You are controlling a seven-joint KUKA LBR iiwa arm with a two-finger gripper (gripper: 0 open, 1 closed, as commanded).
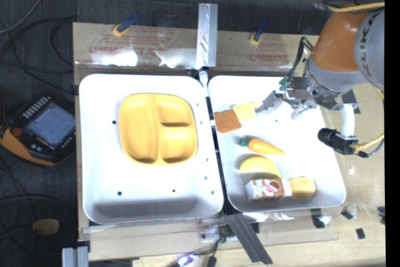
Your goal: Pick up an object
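Toy carrot (265,146) lying crosswise in right bin (325,162), leafy end left, gripper (285,102) fingers spread, grasping nothing

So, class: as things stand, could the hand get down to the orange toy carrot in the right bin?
Probably yes. The hand hovers over the right white bin, and the orange toy carrot lies uncovered just below it in the view, apart from the neighbouring pale yellow piece.

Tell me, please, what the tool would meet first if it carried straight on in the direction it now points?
The tool points toward the view's left and a little downward. First in that line is probably the pale yellow square piece, with the brown toast-like piece just beyond. Its height above the bin floor is unclear, so it might pass over them.
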